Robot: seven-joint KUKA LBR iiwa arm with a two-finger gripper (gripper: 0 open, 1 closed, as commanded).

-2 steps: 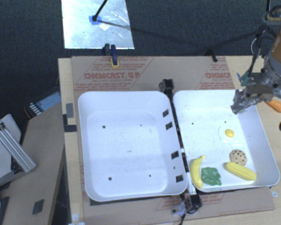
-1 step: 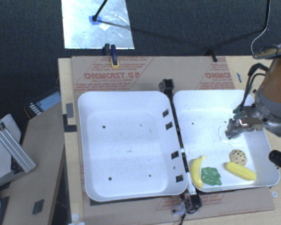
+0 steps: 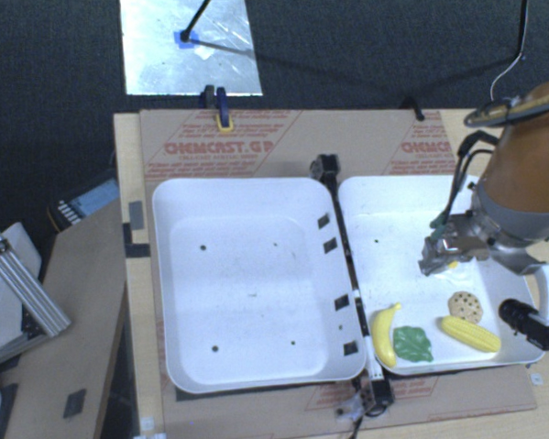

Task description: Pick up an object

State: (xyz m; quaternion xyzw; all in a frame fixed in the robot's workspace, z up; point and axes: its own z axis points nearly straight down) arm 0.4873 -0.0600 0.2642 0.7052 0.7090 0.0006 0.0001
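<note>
My gripper [image 3: 439, 256] is hanging low over the right bin [image 3: 384, 199], and from this angle I cannot tell how it is set. Nothing is showing in its grasp. Just below it toward the near wall, the cookie [image 3: 463, 306] is lying flat; a little further, the corn cob [image 3: 470, 334]. Further to my left, the banana [image 3: 384, 335] is touching the green leaf [image 3: 412, 343]. I am judging the corn the best target: I should be straddling its narrow width, descending fully before squeezing.
</note>
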